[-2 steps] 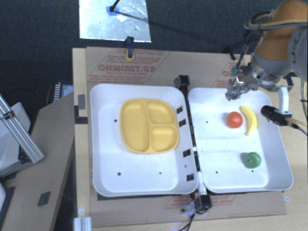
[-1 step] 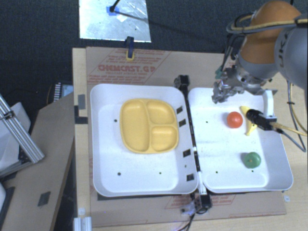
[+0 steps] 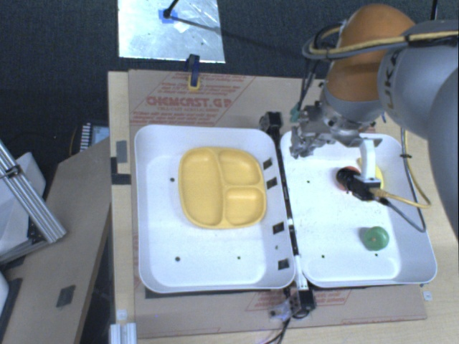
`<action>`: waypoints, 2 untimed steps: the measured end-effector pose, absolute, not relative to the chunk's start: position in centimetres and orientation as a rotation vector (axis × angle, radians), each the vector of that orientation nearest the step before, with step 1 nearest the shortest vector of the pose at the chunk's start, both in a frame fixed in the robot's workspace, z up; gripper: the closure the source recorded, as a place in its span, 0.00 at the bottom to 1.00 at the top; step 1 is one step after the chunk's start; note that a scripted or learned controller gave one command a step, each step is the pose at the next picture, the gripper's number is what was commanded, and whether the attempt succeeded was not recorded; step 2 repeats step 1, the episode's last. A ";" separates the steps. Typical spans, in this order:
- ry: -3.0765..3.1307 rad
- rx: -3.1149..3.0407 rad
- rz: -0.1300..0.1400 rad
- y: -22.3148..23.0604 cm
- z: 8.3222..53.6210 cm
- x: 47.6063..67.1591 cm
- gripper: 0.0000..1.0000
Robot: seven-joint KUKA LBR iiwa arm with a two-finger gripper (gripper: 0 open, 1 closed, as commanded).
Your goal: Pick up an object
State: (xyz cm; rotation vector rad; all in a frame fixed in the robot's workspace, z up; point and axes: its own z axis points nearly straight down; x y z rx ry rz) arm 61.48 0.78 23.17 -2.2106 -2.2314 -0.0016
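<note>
A green round object (image 3: pixel 374 237) lies in the right bin (image 3: pixel 323 264), toward its front right. A small red object (image 3: pixel 346 171) sits mid-bin, partly hidden behind the arm's hardware. My gripper (image 3: pixel 307 146) hangs low over the bin's back left corner, well away from the green object and left of the red one. I see nothing held in it.
The left bin (image 3: pixel 158 264) holds a yellow divided plate (image 3: pixel 221 187) at its middle. A ridge with black clips (image 3: pixel 281 199) separates the two bins. The grey arm with its orange band (image 3: pixel 366 49) covers the right bin's back right.
</note>
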 end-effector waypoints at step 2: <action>-2.231 -2.209 0.000 5.9 22.0 59.5 1.00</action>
